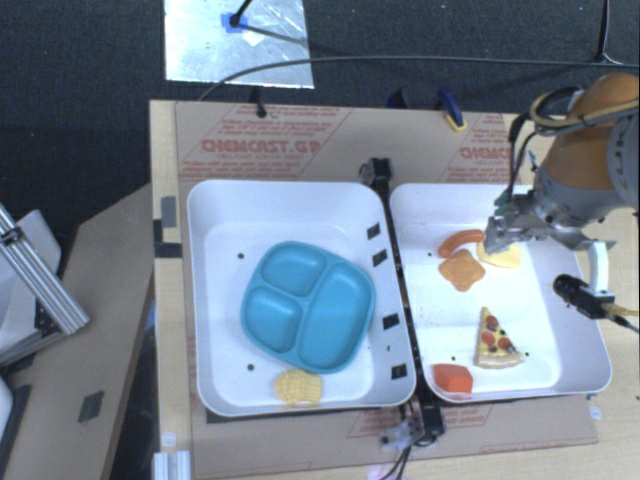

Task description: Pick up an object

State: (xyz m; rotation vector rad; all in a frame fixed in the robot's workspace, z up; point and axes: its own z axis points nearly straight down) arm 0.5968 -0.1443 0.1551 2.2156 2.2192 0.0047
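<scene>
The surface (250, 133) carries two shallow white bins side by side, and the right bin (580, 368) serves as the landmark here. The gripper (497, 236) hangs low over the far part of that bin, reaching in from its right side on the grey arm with its orange band (600, 133); whether the fingers are open or closed cannot be told from this slant, and nothing can be seen between them. Just beside the gripper, toward the bin's left wall, lies a red sausage-shaped piece (458, 241), and just nearer than that an orange flat piece (462, 269). A pale yellow piece (505, 258) lies right under the gripper, partly covered by it. Nearer the bin's front edge rests a pizza slice (495, 340), and in the front left corner a red-orange block (453, 378). Left of the right bin, the left bin (215, 258) holds a blue divided plate (307, 306) and a yellow waffle-like piece (298, 387).
</scene>
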